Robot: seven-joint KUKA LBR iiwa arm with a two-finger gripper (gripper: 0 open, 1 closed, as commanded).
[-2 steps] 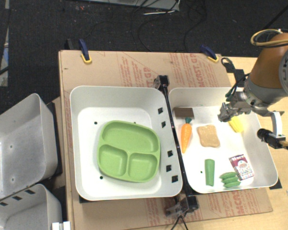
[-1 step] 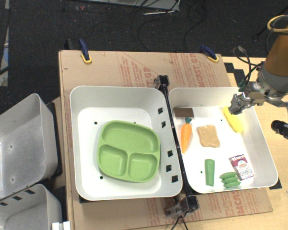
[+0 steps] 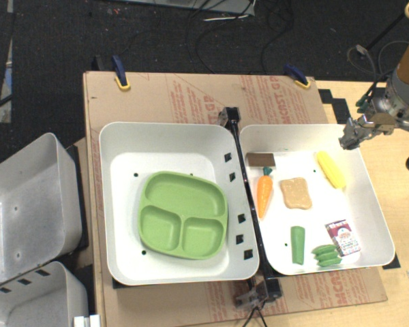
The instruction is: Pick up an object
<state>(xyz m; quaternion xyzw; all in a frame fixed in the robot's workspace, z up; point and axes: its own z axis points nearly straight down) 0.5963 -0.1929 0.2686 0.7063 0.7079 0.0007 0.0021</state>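
While the tool (image 3: 350, 136) (grip state unclear) hovers, the carton's (image 3: 343, 237) label seems unreadable.

You're in a robotics lab, not a home. The robot arm (image 3: 403, 80) enters at the right edge with its pincer (image 3: 352, 133) at the far right corner of the right bin (image 3: 375, 203). Left of the pincer, both white bins sit on a bare wood board (image 3: 184, 90) held by blue and yellow clamps (image 3: 120, 71) at its far edge. Beyond the pincer, loose black cables (image 3: 218, 36) trail over dark carpet (image 3: 54, 26). Toy food below the pincer, a plastic carrot (image 3: 264, 193) and corn cob (image 3: 330, 169), reads as test props. Far left of the pincer, spare white tubs (image 3: 24, 196) stand off the board.
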